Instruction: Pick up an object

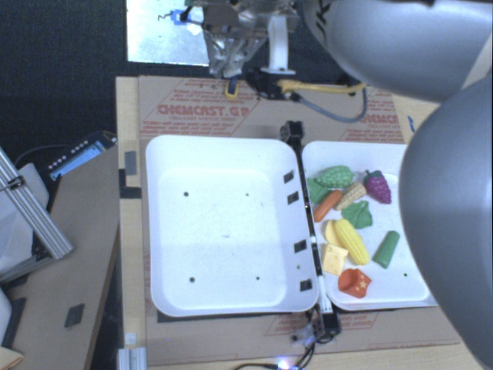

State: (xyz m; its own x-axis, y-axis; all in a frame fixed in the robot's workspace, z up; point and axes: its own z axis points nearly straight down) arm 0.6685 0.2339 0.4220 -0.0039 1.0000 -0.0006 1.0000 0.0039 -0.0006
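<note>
2 shallow white bins sit side by side on a brown cardboard sheet (pixel 192 110) printed with red lettering. The left bin (pixel 166 168) has a bare floor marked by a few small dark dots. The right bin (pixel 416 290) holds a cluster of toy foods gathered near its left wall: a green leafy vegetable (pixel 337 176) at the top, a purple bunch of grapes (pixel 377 186) just beside it, an orange carrot (pixel 328 203) lying at a slant, a pale corn piece (pixel 353 195) touching the carrot, a small green leafy piece (pixel 359 216), a yellow corn cob (pixel 350 241) lying diagonally, a green cucumber (pixel 387 248) to its right, a yellow cheese wedge (pixel 333 260) and a red pepper (pixel 355 283) nearest the front rim. The grey arm (pixel 431 60) fills the upper right and right side, large and blurred, covering part of the right bin. The gripper (pixel 229 62) hangs beyond the far edge of the bins, above the cardboard and well apart from the toys; whether its claw is open or closed cannot be told, and nothing can be made out in its grasp.
</note>
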